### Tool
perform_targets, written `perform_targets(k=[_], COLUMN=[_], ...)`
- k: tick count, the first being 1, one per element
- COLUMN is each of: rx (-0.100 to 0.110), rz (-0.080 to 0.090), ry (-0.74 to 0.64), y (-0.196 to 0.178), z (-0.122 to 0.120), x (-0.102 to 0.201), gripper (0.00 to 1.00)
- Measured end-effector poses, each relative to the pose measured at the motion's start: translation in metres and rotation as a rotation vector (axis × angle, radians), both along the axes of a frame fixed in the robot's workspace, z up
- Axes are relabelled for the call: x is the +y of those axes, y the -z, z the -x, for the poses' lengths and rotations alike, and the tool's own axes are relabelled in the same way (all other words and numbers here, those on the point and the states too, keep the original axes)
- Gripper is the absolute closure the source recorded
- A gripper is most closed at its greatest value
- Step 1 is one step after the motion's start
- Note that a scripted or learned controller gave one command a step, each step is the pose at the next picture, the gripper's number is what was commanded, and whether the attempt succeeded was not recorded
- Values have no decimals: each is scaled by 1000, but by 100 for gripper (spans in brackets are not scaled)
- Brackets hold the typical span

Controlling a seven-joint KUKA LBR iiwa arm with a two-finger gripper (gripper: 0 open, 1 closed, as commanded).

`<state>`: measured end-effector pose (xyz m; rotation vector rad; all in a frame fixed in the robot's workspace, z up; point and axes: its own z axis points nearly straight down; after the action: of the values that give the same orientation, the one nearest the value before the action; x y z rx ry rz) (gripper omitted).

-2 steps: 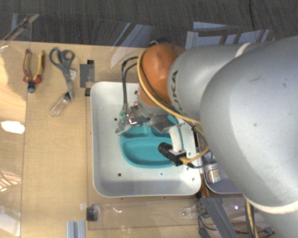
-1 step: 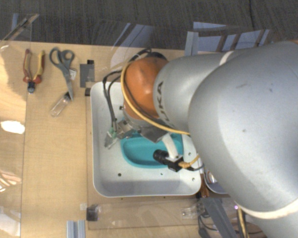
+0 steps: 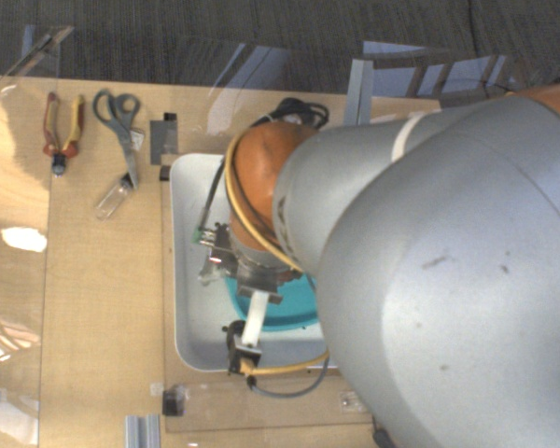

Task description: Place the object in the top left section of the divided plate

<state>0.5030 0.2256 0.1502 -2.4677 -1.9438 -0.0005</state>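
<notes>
- Arm reaches over the white bin near the surface's middle, covering most of it.
- Claw sits low in the bin above the teal plate; whether it is open or closed cannot be told.
- Object to be placed: not identifiable, so weight, stiffness and grip point cannot be judged.
- Scissors and pliers lie at the surface's far left corner.

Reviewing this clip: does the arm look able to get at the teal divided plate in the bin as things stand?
Probably yes. The gripper hangs inside the white bin, right beside the visible part of the teal plate, with nothing seen between them. The arm hides most of the plate, so its sections cannot be judged.
</notes>
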Motion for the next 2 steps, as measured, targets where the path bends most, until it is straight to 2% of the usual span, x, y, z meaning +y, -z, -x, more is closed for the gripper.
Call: perform_targets(k=[1,2], rx=[2,-1], rz=[1,1], ry=[-8,274], y=[-7,-90], z=[-2,14], x=[1,-21], gripper=[100,100])
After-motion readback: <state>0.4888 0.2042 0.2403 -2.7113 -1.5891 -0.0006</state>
